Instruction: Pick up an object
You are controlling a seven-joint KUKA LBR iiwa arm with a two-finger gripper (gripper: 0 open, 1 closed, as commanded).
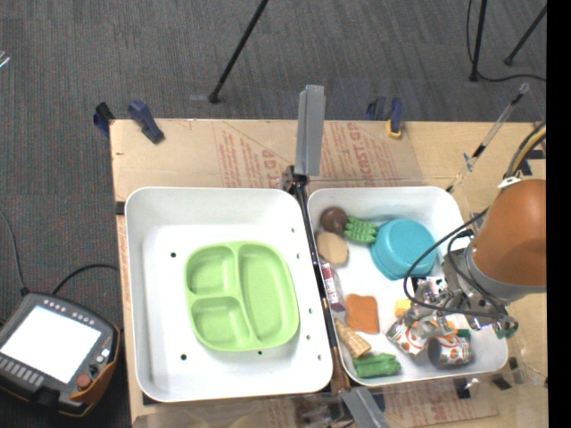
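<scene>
Camera view: tool point(443, 315) over right bin point(389, 198) clutter.

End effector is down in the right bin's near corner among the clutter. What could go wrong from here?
1. The end effector sits over tightly packed items, a white printed cup and a grey printed object, so it may nudge or catch two at once.
2. It is close to the right bin wall, which could block a clean descent.
3. The blue bowl lies just beside the wrist and loose cables, which might snag or tip it.
</scene>
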